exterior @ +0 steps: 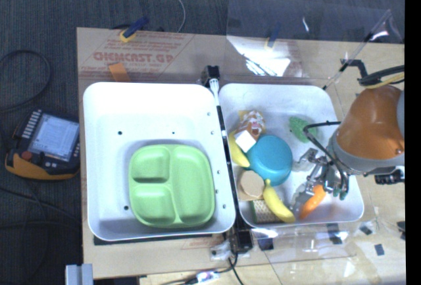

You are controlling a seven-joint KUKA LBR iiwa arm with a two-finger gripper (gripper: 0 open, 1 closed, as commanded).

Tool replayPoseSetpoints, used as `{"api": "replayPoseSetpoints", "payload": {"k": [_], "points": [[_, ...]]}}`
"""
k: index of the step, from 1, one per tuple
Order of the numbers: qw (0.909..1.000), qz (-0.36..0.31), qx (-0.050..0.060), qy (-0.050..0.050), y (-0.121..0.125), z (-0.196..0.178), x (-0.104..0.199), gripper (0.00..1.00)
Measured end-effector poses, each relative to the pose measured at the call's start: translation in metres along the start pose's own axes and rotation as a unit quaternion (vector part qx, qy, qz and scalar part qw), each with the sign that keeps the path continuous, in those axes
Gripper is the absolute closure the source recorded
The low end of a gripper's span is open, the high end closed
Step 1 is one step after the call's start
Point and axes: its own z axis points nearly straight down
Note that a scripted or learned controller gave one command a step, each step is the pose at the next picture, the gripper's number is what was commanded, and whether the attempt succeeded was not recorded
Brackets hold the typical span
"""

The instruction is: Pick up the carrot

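Observation:
The carrot is a small orange piece lying in the front right corner of the right bin, slanting up to the right. My gripper hangs directly over the carrot's upper end, its metal tip right at the carrot. The arm's orange band sits above the bin's right wall. The carrot's top end is partly hidden beneath the gripper.
In the right bin a yellow banana lies just left of the carrot, beside a blue bowl, a green piece and several other toy foods. The left bin holds a green divided plate.

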Motion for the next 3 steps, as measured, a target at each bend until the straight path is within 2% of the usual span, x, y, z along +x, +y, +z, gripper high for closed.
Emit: {"api": "replayPoseSetpoints", "payload": {"k": [1,2,3], "points": [[0.9797,0.2,-0.001,0.004,-0.0113,0.0008,-0.0031,0.0],[0.999,0.045,0.001,0.0,-0.0108,0.0002,-0.0044,0.0],[0.9735,0.229,-0.001,0.002,-0.0096,0.0007,-0.003,0.0]]}}
